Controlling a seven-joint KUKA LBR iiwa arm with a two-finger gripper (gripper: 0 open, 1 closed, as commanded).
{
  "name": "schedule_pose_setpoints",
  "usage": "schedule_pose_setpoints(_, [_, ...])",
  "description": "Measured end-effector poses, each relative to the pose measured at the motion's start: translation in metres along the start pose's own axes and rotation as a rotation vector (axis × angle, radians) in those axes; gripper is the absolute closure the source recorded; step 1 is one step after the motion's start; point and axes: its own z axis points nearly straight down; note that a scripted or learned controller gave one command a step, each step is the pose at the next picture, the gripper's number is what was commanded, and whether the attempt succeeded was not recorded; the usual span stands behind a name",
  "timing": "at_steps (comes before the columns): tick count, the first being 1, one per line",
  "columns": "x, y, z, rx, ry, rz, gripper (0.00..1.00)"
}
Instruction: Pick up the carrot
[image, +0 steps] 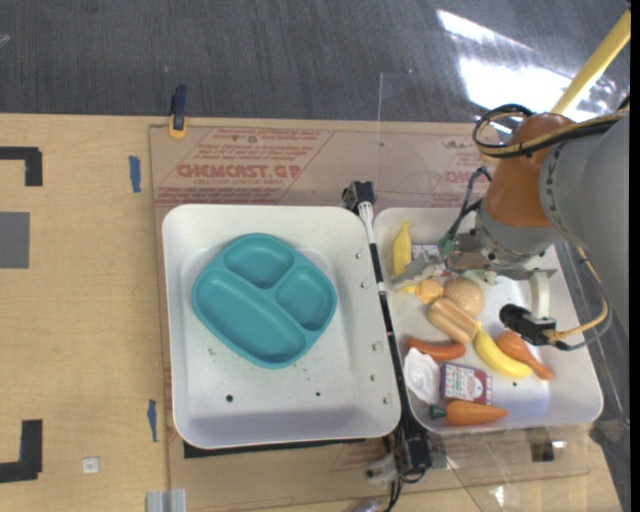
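An orange carrot lies along the front wall of the right bin, its dark green end pointing left. A second orange, carrot-shaped piece rests beside a yellow banana further right. My gripper hangs low over the back left part of the right bin, above a small orange piece and a round tan bun. It is well away from the front carrot, and nothing shows between its tips.
The right bin also holds another banana, a hot dog bun, a red sausage, a white wrapper and a red-and-white packet. A teal divided plate sits in the left bin.
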Motion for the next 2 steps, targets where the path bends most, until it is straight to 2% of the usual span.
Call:
schedule_pose_setpoints(1, [-0.001,0.002,-0.011,-0.005,-0.008,-0.006,1.0])
schedule_pose_setpoints(2, [0.074,0.006,-0.16,-0.006,0.002,0.253,1.0])
